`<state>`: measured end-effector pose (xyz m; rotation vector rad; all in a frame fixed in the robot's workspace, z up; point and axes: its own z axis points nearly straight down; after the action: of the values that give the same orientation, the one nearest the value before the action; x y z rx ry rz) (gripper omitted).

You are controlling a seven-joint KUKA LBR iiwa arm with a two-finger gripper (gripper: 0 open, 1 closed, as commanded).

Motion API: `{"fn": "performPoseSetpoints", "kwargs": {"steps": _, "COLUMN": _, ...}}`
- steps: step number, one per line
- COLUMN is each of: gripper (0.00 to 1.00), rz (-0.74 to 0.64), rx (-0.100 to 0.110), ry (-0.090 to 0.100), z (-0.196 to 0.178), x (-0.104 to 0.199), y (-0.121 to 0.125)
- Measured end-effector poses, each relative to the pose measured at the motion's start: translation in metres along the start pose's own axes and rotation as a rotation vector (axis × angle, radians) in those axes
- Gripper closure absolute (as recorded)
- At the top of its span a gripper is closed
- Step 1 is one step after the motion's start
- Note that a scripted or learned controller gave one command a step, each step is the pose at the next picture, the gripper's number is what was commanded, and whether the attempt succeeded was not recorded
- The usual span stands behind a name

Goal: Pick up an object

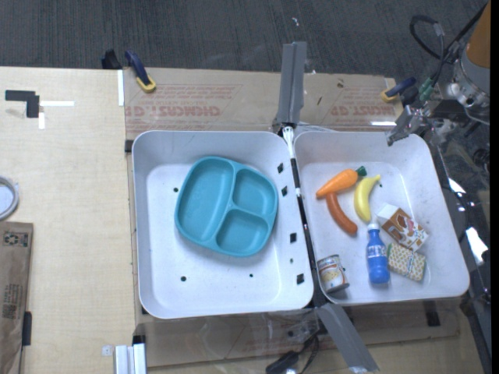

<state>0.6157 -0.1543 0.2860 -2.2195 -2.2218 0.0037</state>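
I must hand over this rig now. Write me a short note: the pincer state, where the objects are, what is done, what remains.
Pincer: above the far right corner of the right bin, holding nothing.
Right bin: carrot, banana, orange sausage-shaped piece, blue bottle, small can, carton, cracker packet.
Left bin: blue divided plate.
Done: nothing picked.
Left: descend, grasp one object, lift.

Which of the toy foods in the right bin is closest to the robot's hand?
The banana. It lies nearer the bin's far right corner, where the hand hangs, than the carrot beside it; the bottle and can lie along the near side.
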Motion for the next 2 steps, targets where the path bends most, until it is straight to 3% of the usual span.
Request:
{"fn": "performPoseSetpoints", "kwargs": {"steps": 1, "gripper": 0.0, "rz": 0.076, "rx": -0.001, "ry": 0.0, "z": 0.16, "x": 0.012, "y": 0.022}}
{"fn": "performPoseSetpoints", "kwargs": {"steps": 2, "gripper": 0.0, "rz": 0.079, "rx": -0.001, "ry": 0.001, "z": 0.194, "x": -0.021, "y": -0.012}}
